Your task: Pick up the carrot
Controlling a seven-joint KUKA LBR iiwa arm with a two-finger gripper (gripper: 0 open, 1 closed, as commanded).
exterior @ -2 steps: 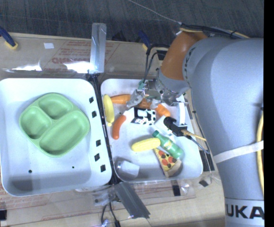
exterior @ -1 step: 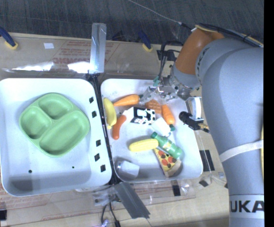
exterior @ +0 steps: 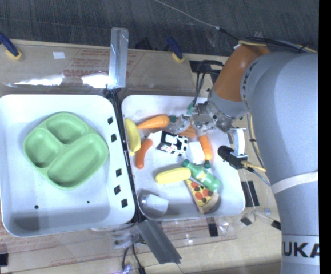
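The tool hangs near the right bin's far edge; its state I cannot tell. Best descend centred along the carrot, clear of the banana.

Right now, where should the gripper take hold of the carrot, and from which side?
Grip the carrot near the middle of its length, from above, fingers closing across its narrow width. It lies flat, and its left end sits close to a banana, so the middle looks freer.
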